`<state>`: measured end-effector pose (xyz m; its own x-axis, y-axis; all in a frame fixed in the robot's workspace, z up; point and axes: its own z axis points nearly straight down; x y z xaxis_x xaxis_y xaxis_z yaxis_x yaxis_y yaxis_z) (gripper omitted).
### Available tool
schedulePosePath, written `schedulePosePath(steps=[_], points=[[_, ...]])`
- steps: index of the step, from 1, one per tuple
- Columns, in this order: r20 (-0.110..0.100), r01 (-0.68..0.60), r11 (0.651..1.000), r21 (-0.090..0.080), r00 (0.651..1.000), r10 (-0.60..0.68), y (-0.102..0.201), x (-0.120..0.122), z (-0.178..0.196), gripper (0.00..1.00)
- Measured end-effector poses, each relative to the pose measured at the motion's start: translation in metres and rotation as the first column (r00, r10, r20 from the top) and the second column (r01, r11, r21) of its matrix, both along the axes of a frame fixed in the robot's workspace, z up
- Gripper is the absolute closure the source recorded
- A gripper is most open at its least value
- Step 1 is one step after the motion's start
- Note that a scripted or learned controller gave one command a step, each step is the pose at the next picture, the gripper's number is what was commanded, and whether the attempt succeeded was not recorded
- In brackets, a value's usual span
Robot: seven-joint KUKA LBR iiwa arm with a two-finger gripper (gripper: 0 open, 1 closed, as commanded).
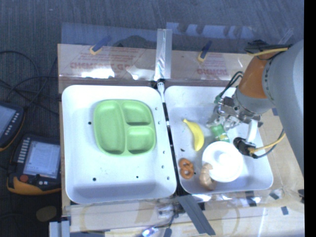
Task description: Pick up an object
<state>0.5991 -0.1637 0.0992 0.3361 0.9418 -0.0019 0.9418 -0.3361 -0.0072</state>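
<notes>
In the right bin (261, 179), my gripper (223, 120) is down low near the bin's middle, just above a small green object (217, 131). Part of that green object is hidden by the gripper. A yellow banana (195, 133) lies to the gripper's left. In front of the gripper stands a round white bowl (223, 162). A brown pretzel (186, 168) and a beige lump (206, 176) lie by the bin's front edge.
The left bin (79, 177) holds a green divided plate (124, 126). A raised divider (166, 127) runs between the two bins. The grey arm with its orange band (254, 80) comes in over the right bin's far right corner.
</notes>
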Motion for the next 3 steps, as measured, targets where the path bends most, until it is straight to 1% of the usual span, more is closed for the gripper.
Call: schedulePosePath(steps=[1, 2, 3], points=[[0.001, -0.065, 0.998, -0.002, 0.998, 0.065, 0.037, 0.029, 0.094, 1.00], [-0.001, -0.176, 0.984, -0.001, 0.984, 0.176, 0.047, 0.033, 0.015, 1.00], [0.001, -0.107, 0.994, -0.003, 0.994, 0.107, 0.123, 0.069, 0.082, 1.00]])
